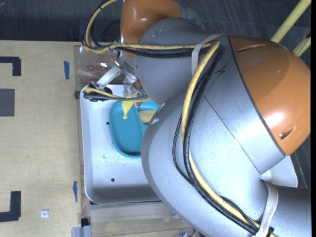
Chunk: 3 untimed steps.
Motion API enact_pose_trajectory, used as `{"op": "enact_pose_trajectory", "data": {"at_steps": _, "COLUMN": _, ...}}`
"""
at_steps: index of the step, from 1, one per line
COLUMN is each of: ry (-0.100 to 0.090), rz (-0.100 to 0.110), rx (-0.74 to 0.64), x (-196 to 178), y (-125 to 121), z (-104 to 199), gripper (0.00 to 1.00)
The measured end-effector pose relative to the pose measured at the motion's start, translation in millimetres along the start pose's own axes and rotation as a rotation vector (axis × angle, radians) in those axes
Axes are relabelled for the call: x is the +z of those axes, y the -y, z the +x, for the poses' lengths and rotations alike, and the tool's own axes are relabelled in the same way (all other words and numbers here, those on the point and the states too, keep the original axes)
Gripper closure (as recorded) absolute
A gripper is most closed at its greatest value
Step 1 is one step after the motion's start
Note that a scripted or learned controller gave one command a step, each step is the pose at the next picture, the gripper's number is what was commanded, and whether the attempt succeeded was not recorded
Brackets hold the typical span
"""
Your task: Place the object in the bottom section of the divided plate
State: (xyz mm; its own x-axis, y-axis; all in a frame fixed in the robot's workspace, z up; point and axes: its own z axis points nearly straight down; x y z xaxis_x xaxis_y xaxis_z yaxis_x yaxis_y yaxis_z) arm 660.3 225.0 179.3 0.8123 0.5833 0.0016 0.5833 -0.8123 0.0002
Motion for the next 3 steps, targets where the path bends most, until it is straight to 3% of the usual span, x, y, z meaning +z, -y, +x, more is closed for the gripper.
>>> {"op": "enact_pose_trajectory", "data": {"at_steps": 1, "ry": -0.005, "rz": 0.0, "rx": 0.325, "x": -117.2, "y": 1.8, "z": -2.2, "gripper": 1.0}}
{"op": "enact_pose_trajectory", "data": {"at_steps": 2, "ry": 0.0, "rz": -0.001, "rx": 0.326, "x": -114.5, "y": 1.7, "z": -2.9, "gripper": 0.0}}
{"op": "enact_pose_trajectory", "data": {"at_steps": 3, "ry": -0.003, "rz": -0.001, "rx": 0.327, "x": -124.7, "y": 1.6, "z": -2.4, "gripper": 1.0}}
